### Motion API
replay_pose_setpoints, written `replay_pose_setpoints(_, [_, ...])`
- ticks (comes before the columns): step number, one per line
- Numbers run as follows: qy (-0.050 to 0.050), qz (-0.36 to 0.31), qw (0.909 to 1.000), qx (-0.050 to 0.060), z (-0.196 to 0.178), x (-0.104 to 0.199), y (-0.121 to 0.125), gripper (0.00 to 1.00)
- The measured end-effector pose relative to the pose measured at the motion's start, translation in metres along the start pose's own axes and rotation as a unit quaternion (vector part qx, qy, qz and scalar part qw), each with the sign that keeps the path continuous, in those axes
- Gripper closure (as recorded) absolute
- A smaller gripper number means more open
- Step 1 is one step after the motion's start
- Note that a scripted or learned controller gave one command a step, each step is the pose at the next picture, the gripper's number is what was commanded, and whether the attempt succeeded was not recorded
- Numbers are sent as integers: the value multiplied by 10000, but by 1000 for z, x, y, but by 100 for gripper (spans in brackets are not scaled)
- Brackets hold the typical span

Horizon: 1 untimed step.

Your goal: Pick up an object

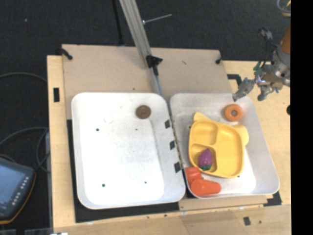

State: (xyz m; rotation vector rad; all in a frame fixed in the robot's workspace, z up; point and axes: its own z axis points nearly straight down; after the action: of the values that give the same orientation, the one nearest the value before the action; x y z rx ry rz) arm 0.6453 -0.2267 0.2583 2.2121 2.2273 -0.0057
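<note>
Nearest in the right bin (266, 180) lies an orange-red piece (201, 184) at the front edge, touching a yellow divided tray (222, 143) that holds a purple-and-green toy (206, 158). Beyond the tray sits an orange ring (233, 112). A brown disc (143, 112) rests in the left bin (98, 155). Above the far right corner, the tool (253, 92) hangs spread, pinching nothing.

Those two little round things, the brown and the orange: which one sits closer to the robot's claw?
The orange ring, in the right bin, just below-left of the gripper. The brown disc lies far off in the left bin.
</note>
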Motion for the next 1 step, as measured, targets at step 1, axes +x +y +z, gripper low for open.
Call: replay_pose_setpoints(1, [16,20,10000,21,138,29,40,0])
